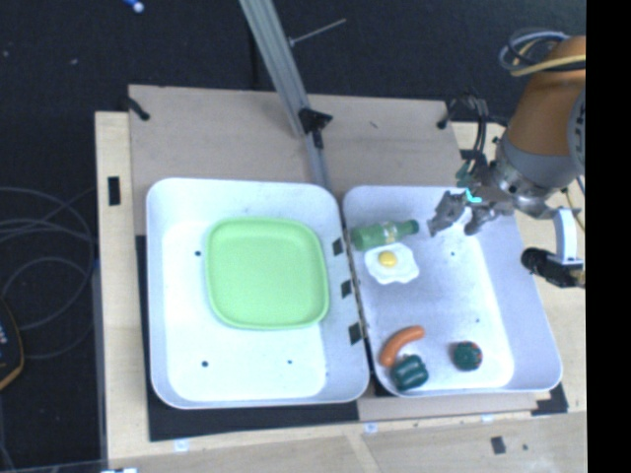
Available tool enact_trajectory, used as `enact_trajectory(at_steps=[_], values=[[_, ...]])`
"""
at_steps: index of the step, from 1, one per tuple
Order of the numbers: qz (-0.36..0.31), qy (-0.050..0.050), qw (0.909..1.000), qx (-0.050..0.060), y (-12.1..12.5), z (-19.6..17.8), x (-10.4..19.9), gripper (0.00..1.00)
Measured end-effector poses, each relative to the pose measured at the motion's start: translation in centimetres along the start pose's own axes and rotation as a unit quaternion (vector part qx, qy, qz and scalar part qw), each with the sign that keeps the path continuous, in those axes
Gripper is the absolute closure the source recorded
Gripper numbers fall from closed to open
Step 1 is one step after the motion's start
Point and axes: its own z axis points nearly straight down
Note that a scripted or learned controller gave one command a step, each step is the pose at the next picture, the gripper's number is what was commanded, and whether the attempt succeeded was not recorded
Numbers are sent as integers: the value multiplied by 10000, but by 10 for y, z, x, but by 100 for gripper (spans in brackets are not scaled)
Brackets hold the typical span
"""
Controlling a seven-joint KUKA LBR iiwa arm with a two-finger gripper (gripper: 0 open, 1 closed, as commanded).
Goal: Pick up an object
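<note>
My gripper [459, 217] hangs over the upper right part of the right bin [513, 294], its two dark fingers spread apart with nothing between them. Just left of it lies a green bottle [383, 234] on its side. Below the bottle rests a fried egg toy [390, 263]. Near the bin's front edge lie an orange sausage [401, 342], a green pepper [410, 371] and a dark green round vegetable [467, 356].
The left bin [177, 264] holds a light green square plate [267, 272]. A grey metal pole [278, 52] slants down to the bins' divider. The bench's bare wood [227, 131] lies behind the bins.
</note>
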Motion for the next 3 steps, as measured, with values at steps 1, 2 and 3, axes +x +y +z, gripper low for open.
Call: enact_trajectory(at_steps=[1,2,3], values=[[0,0,10000,0,0,0,0,0],[1,0,10000,28,-3,63,0,0],[4,-2,10000,13,-4,114,0,0]])
